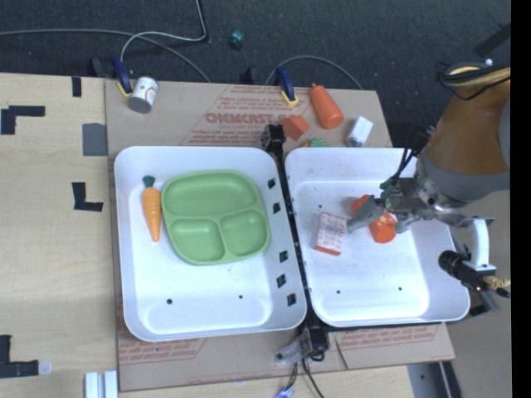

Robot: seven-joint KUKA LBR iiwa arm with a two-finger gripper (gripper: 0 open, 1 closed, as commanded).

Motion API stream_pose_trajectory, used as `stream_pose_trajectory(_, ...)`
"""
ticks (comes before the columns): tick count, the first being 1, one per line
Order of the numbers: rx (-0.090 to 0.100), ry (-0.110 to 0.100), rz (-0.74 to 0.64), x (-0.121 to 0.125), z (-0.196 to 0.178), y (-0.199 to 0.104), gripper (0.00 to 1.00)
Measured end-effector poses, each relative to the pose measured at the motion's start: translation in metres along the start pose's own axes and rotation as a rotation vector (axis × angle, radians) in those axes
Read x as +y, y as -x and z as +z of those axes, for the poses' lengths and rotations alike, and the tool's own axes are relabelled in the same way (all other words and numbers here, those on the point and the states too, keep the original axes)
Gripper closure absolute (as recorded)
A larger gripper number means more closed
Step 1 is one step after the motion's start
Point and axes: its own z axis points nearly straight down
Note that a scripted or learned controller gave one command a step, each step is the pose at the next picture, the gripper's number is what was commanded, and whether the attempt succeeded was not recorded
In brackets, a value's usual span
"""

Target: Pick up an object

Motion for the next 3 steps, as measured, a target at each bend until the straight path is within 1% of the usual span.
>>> stream_pose_trajectory(1,-0.001,-0.003,0.001,0.071,0.073,0.041,0.0)
stream_pose_trajectory(2,-0.002,0.005,-0.001,0.115,0.149,0.013,0.0)
stream_pose_trajectory(3,-0.002,0.005,-0.001,0.115,0.138,0.013,1.0)
